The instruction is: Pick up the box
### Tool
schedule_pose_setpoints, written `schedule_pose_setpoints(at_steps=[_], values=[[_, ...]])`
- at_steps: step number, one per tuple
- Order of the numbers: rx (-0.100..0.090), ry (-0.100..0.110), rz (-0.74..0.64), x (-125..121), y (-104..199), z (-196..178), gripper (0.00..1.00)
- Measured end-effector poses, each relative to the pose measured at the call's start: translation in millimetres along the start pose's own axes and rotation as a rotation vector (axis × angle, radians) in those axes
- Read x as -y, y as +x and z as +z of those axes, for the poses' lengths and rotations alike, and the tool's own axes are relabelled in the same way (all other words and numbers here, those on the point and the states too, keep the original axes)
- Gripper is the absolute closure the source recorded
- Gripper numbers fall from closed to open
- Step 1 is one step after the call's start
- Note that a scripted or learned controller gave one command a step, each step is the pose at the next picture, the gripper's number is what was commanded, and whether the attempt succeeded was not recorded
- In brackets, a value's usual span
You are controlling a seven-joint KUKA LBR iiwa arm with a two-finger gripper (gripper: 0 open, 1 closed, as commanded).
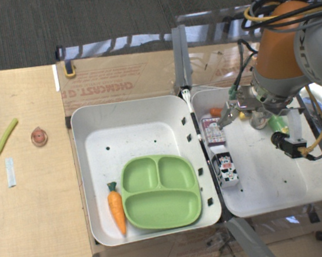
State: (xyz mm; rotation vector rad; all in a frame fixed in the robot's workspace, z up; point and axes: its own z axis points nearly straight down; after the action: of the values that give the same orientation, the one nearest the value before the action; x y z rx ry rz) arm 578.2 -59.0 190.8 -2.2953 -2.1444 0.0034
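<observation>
Your jaws (248, 112) hang over the far part of the right bin (277, 194). The wrist hides them from above, so you cannot tell how far apart they stand, and nothing shows between them. Just to their left, against the bin's left wall, lies a pink-printed box (213, 131), with a small orange piece (214, 112) beyond it. Nearer the camera along that same wall sits a black-and-white box (225, 168). Both boxes hug the wall, so I judge a grasp needs the jaws turned to close along the wall, not across it. Something green (279, 123) lies just right of the jaws, partly under the arm. Well to the left, the other bin (89, 165) holds a green divided plate (161, 191) and a carrot (116, 208) beside it.
</observation>
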Motion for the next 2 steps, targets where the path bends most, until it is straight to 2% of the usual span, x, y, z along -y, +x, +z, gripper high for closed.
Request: schedule_pose_setpoints(at_steps=[1,2], values=[[0.001,0.0,-0.061,-25,17,0,0.0],[0.0,0.002,-0.039,-20,47,1,0.0]])
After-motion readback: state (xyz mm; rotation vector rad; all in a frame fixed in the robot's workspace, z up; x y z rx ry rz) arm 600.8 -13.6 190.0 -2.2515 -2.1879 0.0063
